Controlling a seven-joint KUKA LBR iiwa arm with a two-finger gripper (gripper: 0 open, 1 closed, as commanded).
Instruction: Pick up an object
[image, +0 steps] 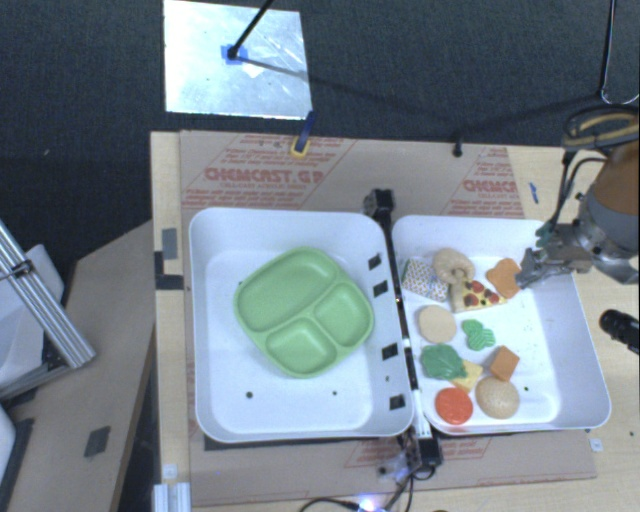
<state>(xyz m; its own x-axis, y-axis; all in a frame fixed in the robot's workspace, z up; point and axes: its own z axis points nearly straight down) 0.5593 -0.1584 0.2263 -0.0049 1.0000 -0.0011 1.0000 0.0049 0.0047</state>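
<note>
the gripper hovered over the right bin beside an orange toy piece; whether it was released or clenched could not be told.

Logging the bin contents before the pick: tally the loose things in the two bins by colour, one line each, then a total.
Green: 3, the divided plate in the left bin, two toy greens
Orange: 2
Red: 1
Yellow: 1
Tan or beige: 3
Mixed colours: 2, pizza slice, patterned packet
Total: 12
</note>
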